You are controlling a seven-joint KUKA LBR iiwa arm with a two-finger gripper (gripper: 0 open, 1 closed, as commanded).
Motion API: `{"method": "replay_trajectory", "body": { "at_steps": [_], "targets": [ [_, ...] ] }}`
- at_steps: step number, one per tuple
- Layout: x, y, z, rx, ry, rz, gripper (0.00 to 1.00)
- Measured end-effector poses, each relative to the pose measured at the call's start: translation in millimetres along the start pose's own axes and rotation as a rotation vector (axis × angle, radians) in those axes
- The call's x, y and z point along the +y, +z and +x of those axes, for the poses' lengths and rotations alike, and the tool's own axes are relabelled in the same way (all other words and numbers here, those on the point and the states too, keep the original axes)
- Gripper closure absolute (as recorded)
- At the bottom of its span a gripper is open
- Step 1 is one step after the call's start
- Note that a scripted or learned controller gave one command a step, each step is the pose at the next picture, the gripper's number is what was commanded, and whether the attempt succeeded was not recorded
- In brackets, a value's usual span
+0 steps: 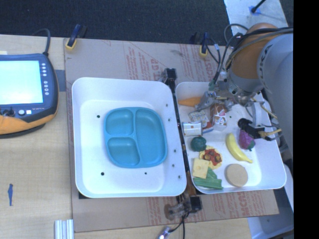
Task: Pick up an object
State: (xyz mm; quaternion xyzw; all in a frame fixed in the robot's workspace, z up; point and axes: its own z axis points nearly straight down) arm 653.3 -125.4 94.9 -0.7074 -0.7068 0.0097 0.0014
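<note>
Gripper [212, 102] is down in the right-hand white bin [277, 182], near its far edge, arm coming in from the right. Can't tell the gripper's state; the wrist and cabling cover it, so no claim that it holds anything.

Nearest candidate: small red-and-white packet [220, 116], just beside the gripper on the near-right side, long axis roughly far-to-near. A silver-grey crumpled wrapper [197, 116] lies just beside the gripper too, toward the bin's left wall. Orange carrot-like piece [189, 102] sits by the far-left corner, long axis across the bin, tip pointing left.

Further out toward the near edge: dark green round fruit [199, 143], yellow banana [237, 148] with its long axis running diagonally, far-left to near-right, purple eggplant-like toy [246, 139], round tan cookie [236, 175], yellow cheese wedge [201, 168], green leafy piece [208, 181].

Left-hand white bin [84, 93] carries a blue three-compartment plate [135, 136].

My read: the packet is the likely target, short move down and toward the near side.
</note>
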Motion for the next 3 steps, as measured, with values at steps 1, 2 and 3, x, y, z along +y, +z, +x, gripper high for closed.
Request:
{"method": "replay_trajectory", "body": {
  "at_steps": [1, 2, 3],
  "targets": [
    [3, -12, 3, 0.006, -0.002, -0.010, 1.00],
    [-41, -70, -13, 0.012, -0.003, -0.012, 1.00],
    [-65, -136, 58, 0.013, -0.007, -0.013, 1.00]
  ]
}}
